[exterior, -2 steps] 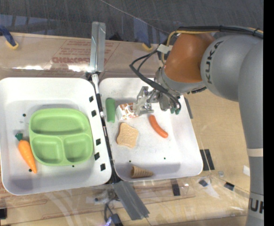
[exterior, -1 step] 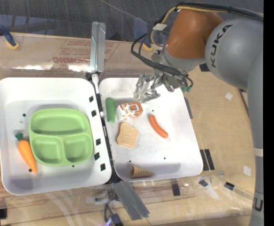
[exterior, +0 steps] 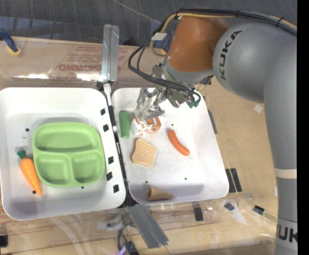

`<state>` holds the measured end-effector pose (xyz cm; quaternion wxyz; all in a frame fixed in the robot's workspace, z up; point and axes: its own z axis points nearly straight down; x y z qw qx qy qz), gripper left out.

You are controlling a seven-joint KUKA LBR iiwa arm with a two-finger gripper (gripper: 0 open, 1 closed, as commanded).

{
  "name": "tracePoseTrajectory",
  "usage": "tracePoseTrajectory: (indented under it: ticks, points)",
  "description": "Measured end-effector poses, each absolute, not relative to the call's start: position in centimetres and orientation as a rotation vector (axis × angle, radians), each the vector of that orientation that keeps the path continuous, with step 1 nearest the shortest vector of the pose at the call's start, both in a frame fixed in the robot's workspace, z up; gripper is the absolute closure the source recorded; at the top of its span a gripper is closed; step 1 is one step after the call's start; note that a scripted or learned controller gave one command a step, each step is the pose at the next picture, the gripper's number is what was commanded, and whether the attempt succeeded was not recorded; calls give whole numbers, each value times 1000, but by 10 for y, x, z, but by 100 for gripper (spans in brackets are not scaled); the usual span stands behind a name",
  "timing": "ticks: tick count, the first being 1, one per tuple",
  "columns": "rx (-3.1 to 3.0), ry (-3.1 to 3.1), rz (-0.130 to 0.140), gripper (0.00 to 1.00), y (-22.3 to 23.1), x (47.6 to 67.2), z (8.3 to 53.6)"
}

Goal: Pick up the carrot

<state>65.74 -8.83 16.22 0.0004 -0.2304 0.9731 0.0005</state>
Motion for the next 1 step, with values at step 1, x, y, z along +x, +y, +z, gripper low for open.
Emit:
tracePoseTrajectory:
  ticks: [1]
  points:
    - [-1223,2888,-4,100,-147,658,177]
